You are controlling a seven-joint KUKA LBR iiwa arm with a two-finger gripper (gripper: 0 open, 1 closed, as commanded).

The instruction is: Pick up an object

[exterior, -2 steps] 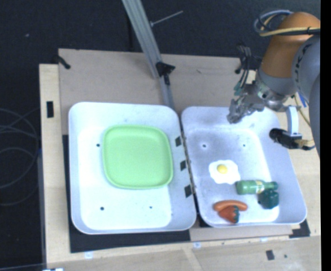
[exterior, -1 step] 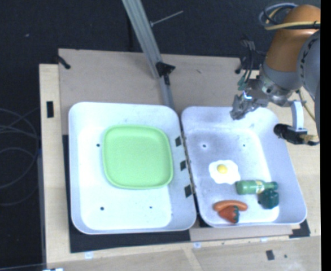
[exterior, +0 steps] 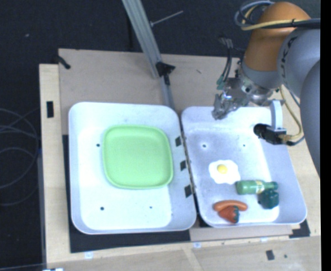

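The tool (exterior: 222, 107) hangs over the right bin's (exterior: 202, 130) far edge; its grip, I cannot tell. Best drop squarely over the fried egg (exterior: 224, 171)

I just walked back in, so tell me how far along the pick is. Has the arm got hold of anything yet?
Nothing looks picked yet. The fried egg, green bottle, and red and orange toy all lie in the right bin; the green plate sits in the left bin. The gripper hovers over the right bin's far edge, away from them. The whole grasp remains.
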